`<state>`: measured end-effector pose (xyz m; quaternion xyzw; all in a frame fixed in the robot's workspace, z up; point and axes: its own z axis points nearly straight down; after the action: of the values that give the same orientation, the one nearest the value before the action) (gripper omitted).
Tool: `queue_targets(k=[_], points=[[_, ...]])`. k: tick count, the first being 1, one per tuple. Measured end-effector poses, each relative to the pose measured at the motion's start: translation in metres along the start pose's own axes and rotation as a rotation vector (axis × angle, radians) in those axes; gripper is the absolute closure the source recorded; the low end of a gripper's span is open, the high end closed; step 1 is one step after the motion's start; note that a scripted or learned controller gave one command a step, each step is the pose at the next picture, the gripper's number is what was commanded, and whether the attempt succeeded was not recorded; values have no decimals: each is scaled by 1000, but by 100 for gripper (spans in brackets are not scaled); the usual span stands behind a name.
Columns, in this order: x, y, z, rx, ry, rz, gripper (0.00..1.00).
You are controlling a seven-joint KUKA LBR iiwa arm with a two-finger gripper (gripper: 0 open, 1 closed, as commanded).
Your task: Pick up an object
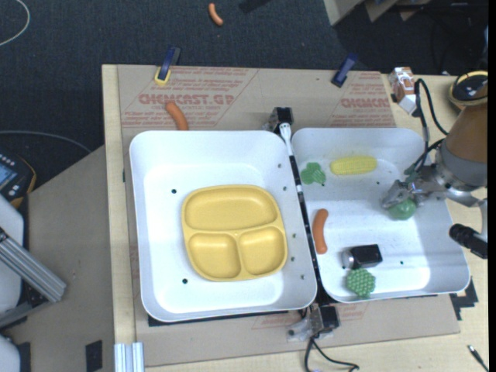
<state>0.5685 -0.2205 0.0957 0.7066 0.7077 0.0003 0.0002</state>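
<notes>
Left of the gripper (401,196), well apart, sits the yellow tray (232,231); nearer lie the corn (353,164) and sausage (320,230). Just under it lies a green object (402,209), perhaps touched. Whether it is grasped I cannot tell; a slip against the bin wall (434,161) seems possible.

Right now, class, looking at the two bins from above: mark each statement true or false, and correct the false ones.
1. The yellow divided plate lies in the left bin. True.
2. The corn cob lies on the plate. False: it lies in the right bin.
3. The orange sausage lies in the right bin. True.
4. The pincer is over the left bin. False: it is at a green item in the right bin.
</notes>
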Motion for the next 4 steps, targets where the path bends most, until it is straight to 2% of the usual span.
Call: queue_targets(k=[2,3,4], points=[[2,18,-112,-8,-4,0,100],[2,19,-131,-5,-3,0,100],[52,18,-133,2,2,-3,100]])
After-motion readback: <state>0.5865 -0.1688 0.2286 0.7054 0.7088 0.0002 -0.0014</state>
